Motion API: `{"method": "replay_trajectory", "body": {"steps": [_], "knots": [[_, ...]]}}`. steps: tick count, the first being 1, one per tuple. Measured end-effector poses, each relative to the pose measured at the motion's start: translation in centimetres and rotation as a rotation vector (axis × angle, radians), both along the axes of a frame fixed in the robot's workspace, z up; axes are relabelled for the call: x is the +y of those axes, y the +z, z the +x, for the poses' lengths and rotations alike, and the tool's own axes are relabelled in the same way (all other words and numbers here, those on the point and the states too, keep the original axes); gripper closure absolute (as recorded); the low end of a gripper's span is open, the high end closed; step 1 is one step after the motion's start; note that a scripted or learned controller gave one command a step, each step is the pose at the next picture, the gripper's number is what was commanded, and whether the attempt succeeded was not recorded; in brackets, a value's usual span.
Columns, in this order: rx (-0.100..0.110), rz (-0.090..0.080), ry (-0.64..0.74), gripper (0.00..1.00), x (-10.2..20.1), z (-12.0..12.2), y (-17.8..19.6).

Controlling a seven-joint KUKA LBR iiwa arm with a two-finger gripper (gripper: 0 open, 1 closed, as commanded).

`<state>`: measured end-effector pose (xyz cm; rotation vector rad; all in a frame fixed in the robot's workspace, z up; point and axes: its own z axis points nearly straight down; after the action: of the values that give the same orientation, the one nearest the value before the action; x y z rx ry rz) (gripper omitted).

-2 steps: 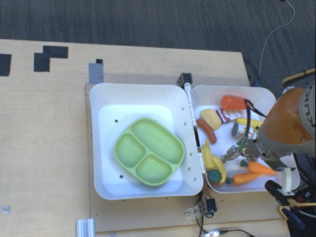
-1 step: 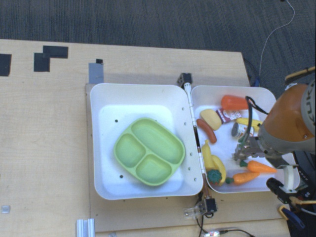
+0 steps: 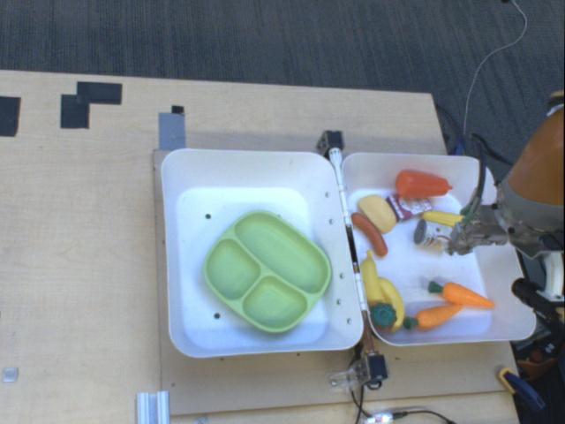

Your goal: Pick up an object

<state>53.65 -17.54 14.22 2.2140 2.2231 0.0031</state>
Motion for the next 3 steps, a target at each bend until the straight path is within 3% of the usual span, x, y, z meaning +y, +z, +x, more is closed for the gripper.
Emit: {"method": "replay_trajectory", "body": {"steps": [1, 2, 3], "knots": [[0.0, 0.0, 0.002, 1.0, -3.0, 8.3, -1.5], [0.0, 0.0, 0.003, 1.0, -3.0, 13.3, -5.6], [-0.001, -0.001, 0.002, 1.0, -3.0, 13.4, -2.9]]}}
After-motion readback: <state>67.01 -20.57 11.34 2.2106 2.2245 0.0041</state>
